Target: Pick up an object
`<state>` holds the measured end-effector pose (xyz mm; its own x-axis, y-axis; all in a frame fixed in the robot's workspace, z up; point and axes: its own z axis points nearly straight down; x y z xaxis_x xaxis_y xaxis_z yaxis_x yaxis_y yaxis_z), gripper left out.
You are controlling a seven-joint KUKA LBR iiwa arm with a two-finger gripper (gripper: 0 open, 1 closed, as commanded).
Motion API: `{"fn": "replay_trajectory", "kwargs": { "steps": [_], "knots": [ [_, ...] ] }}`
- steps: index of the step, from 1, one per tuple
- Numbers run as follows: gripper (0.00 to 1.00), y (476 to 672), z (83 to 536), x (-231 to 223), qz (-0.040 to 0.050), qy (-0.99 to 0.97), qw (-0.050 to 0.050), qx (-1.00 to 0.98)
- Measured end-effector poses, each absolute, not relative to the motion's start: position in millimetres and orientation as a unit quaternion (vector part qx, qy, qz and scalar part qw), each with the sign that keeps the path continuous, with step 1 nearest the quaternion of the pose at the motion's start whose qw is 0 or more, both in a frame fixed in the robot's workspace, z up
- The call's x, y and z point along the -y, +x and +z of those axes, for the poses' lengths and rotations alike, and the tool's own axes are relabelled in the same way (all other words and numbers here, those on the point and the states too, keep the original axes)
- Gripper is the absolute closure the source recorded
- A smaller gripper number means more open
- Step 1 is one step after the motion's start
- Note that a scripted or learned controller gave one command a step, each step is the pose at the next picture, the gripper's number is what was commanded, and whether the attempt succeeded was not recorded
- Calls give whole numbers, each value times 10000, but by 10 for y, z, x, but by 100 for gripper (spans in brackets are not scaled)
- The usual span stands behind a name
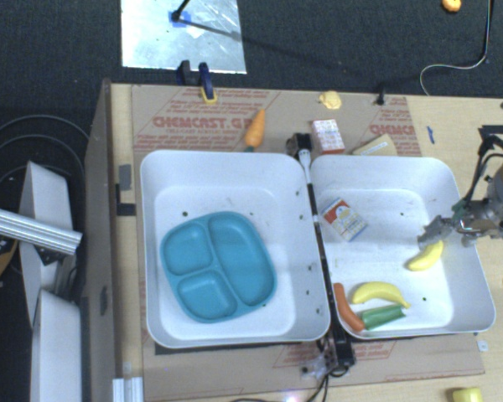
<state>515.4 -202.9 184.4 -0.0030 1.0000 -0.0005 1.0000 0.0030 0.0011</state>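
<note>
Two white bins, four loose objects in the right one

Two shallow white bins sit side by side on a cardboard sheet covering the tabletop. Left bin: one teal plastic plate with three compartments and rounded corners, lying flat. Right bin: one small white and red carton, lying flat and turned askew near the bin's left wall; one pale yellow lemon-like piece, its long axis slanting from lower left to upper right, tip toward the gripper; one curved yellow banana, long axis roughly left to right; one green pepper-like piece just below the banana, also left to right; one orange-red carrot-like piece along the bin's left wall, long axis running top to bottom with a slight tilt. All the food pieces look smooth and glossy, like plastic toys.

Arm: the gripper enters from the right, low over the right bin, just above the upper end of the pale yellow piece. Whether its fingers are parted or closed cannot be told, and no object is seen between them.

On the cardboard behind the bins: one orange carrot, one small patterned box, one flat cream piece
</note>
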Motion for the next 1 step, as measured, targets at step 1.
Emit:
{"fn": "replay_trajectory", "kwargs": {
  "steps": [1],
  "knots": [
    [0,5510,1276,2063,3,7048,17,-7094]
  ]
}}
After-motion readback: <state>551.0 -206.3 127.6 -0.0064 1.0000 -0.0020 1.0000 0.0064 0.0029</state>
